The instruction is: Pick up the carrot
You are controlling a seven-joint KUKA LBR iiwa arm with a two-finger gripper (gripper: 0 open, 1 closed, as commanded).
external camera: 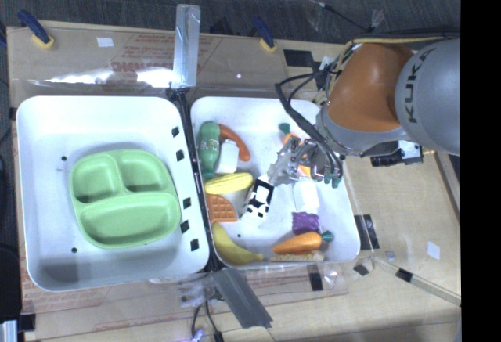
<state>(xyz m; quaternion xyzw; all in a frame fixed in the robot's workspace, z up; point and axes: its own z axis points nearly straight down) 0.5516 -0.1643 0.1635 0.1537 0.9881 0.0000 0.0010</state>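
So the carrot (299,242) is lying flat near the front edge of the right bin (344,211), leafy end pointing right, with a purple thing (306,221) touching it just behind and a banana (232,249) off to its left. The gripper (291,163) hovers over the middle of that bin, a bit farther back than the carrot and not on it. Can't tell if it's spread or closed, too much cable clutter there. Nothing looks caught in it. The left bin (31,176) has a green divided plate (124,199). My guess: the carrot being jammed against the wall makes it an awkward grab.
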